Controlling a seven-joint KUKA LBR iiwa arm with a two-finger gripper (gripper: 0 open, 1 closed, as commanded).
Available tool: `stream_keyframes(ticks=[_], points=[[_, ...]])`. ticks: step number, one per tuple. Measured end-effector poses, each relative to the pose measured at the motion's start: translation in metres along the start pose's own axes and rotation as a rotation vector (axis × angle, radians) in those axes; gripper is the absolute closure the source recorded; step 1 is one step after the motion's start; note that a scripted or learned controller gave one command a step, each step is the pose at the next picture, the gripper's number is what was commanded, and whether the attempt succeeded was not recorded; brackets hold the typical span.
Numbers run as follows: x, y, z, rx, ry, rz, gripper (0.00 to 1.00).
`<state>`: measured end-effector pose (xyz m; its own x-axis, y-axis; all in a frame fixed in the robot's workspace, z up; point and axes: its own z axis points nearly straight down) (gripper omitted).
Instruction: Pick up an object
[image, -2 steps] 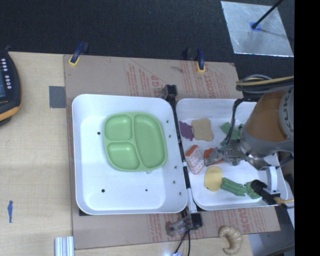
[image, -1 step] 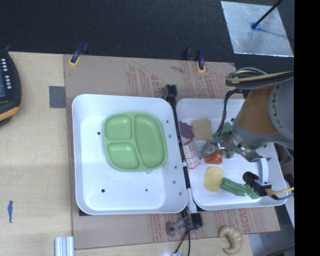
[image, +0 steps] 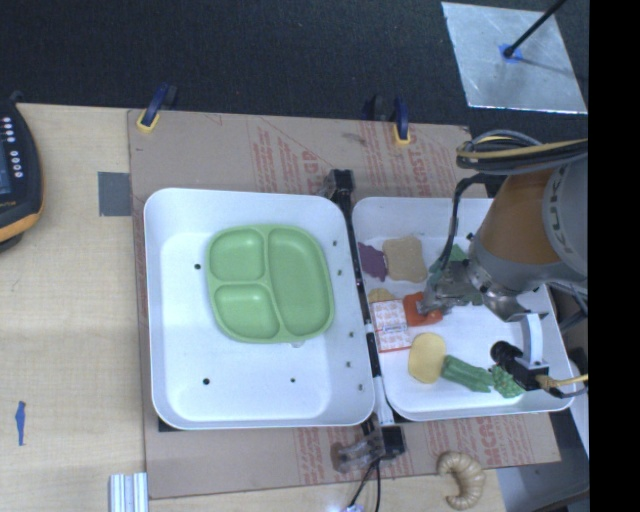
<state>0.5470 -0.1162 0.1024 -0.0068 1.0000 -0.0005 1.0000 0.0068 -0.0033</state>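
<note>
Lowered into the right bin (image: 560, 400) from its right edge: the arm (image: 520, 225), with the gripper (image: 435, 298) close above an orange block (image: 418, 312) near the bin's middle. Open or closed, or clamped on anything? Cannot tell, with the wrist's grey bulk in the way. Nothing seen lifted.

Crowded along that bin's left wall, probably as the program's stock of pick targets: a purple piece (image: 372, 260) and a tan slab (image: 405, 258) toward the far edge, and a red-and-white packet (image: 389, 322) touching the block's left side. Toward the near edge, a yellow lump (image: 426, 357) with a green stalk (image: 470, 375) just beside it.

Likely target: the orange block, being directly under the gripper. Worth noting: so tight a cluster, with the packet against it, risks a nudge or a double grab.

In the left bin (image: 175, 390), alone at the centre: 1 green plate (image: 270, 282) with 3 compartments, flat and well apart from the arm, so seemingly not this try's aim.

Pinned at the cardboard's far edge by 2 clamps (image: 401, 122), presumably to stop the sheet and both bins from sliding under the arm's pushes.

Stranded on the bench beyond the right bin's near edge: a curled tan item (image: 463, 478), out of play.
</note>
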Motion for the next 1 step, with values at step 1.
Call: stream_keyframes(ticks=[1], points=[[0.0433, -0.0288, -0.0945, -0.007, 0.003, 0.000, 1.00]])
